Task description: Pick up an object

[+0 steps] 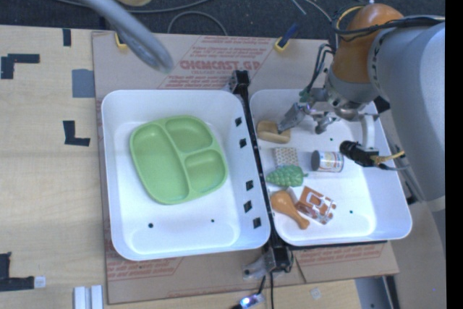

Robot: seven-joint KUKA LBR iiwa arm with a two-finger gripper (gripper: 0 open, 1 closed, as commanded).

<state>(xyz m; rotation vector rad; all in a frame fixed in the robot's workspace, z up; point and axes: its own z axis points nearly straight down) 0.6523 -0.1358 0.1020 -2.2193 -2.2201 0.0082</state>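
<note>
My gripper (pixel 305 121) hangs over the back of the right bin (pixel 383 213), open, with nothing between its fingers. One finger (pixel 291 116) reaches toward a tan bread-like piece (pixel 270 132) at the bin's back left and is close to it. In front of the gripper lie a small white-labelled can (pixel 329 161) on its side, a pale checkered square (pixel 285 155), a green leafy toy (pixel 286 175), an orange drumstick (pixel 289 208) and a brown-and-white pretzel-like piece (pixel 317 204).
The left bin (pixel 123 221) holds a green divided plate (pixel 179 158). A black divider (pixel 249 155) runs between the bins. A grey pole with a yellow hose (pixel 116 3) crosses the upper left.
</note>
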